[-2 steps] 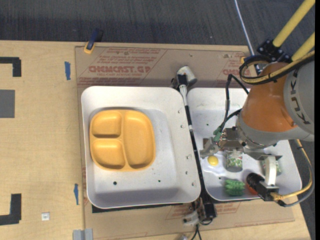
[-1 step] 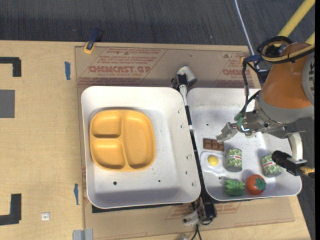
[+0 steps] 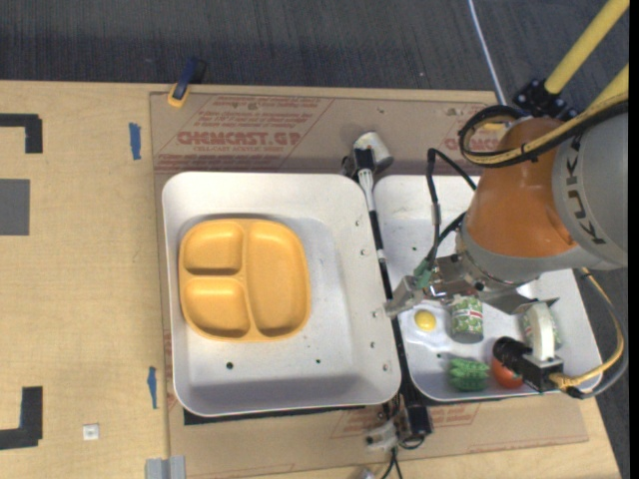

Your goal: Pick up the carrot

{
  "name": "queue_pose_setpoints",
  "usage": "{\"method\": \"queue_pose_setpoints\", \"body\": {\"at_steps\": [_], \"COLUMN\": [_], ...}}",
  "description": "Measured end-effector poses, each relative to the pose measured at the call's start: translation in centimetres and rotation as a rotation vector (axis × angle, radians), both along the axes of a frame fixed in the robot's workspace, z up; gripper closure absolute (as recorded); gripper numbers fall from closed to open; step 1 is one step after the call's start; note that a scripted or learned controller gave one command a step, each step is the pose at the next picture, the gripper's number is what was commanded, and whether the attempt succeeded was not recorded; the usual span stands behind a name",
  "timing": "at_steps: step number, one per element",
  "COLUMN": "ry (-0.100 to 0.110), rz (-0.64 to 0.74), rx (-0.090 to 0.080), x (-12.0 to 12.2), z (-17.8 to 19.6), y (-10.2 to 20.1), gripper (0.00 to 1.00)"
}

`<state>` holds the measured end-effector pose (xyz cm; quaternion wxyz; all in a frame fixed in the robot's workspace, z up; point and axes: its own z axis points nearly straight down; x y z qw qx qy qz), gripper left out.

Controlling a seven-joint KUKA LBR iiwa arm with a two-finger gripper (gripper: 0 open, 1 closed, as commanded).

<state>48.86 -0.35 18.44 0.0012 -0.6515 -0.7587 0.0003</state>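
Two bins (image 3: 339, 367) meet at a shared edge; the pincer (image 3: 424, 292) hovers there over the right one, prong state unclear, beside a can (image 3: 465, 319).

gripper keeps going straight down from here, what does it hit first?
Likely the fried egg toy, which lies just below the gripper in the right bin. The small can sits beside it. Depth is unclear from this slant.

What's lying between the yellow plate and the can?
The bins' adjoining walls, then a toy egg right beside the can, as the camera view shows.
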Motion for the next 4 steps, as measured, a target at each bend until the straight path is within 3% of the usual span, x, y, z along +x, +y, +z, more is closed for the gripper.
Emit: {"method": "queue_pose_setpoints", "body": {"at_steps": [1,2,3,4], "ry": [-0.003,-0.003,0.000,-0.001], "rz": [-0.053,-0.053,-0.104,0.030], "rx": [-0.001,-0.001,-0.001,-0.001], "x": [4.7,4.7,2.7,-0.3], "z": [0.0,0.0,0.0,-4.9], "y": [2.3,2.2,0.4,-9.1], "gripper": [0.00,0.00,0.00,0.00]}}
